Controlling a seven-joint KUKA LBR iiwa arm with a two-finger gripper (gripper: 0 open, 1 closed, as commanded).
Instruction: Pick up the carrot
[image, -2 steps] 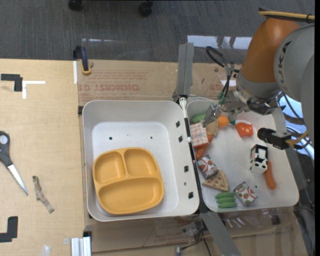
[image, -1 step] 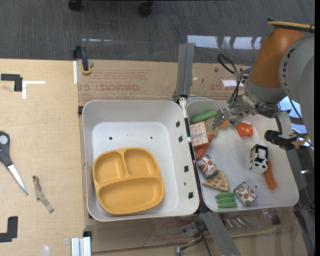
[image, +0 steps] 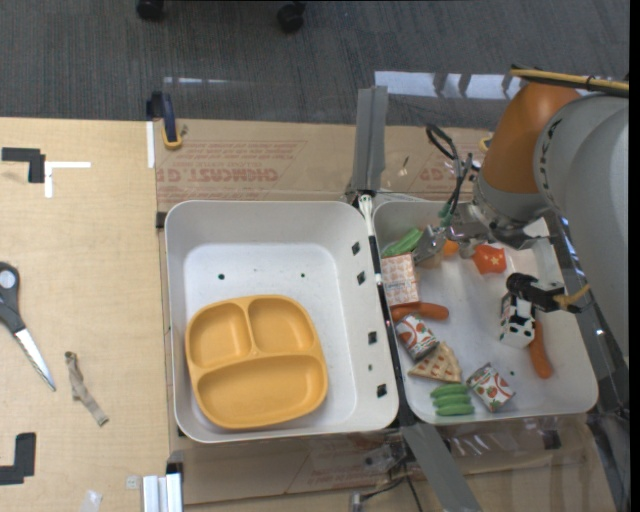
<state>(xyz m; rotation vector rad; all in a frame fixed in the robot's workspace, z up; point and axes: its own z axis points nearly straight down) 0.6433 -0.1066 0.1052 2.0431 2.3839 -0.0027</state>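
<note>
The carrot lies across the far left corner of the right bin (image: 560, 400). Its green top (image: 403, 241) points left and a short piece of its orange body (image: 453, 248) shows to the right. My gripper (image: 433, 245) is down over the carrot's middle and hides that part. The grey arm with its orange band (image: 525, 135) reaches in from the upper right, above the bin's far edge.
Around the gripper are a red tomato (image: 490, 260), a small printed box (image: 398, 278), a sausage (image: 420, 311) and a cow toy (image: 517, 318). An orange-red stick (image: 540, 355) lies by the right wall. The left bin (image: 260, 250) holds a yellow divided plate (image: 257, 358).
</note>
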